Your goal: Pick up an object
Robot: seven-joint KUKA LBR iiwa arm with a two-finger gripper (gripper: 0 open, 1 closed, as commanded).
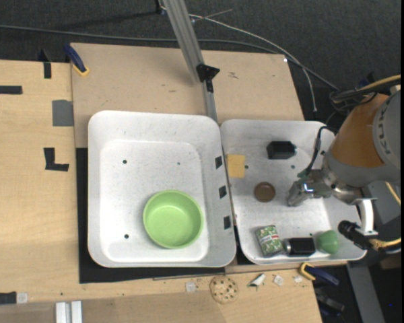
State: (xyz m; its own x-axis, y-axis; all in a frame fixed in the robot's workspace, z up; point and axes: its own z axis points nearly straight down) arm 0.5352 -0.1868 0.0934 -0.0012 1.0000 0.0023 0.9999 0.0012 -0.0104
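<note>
**Gripper low in the right bin, beside a small brown disc**

Whether the gripper (300, 192) was clenched or released could not be told. Just beside it lay the brown disc (264, 192) on the right bin (249, 134) floor: probably light, stiff, best pinched across its rim.

A light wooden bench (27, 200) fills the left and lower view, marked with black tape strips (52, 160) — beyond it lies dark carpeted floor (289, 12), crossed by thin cables (256, 42) and a slanting metal pole (182, 29).
</note>
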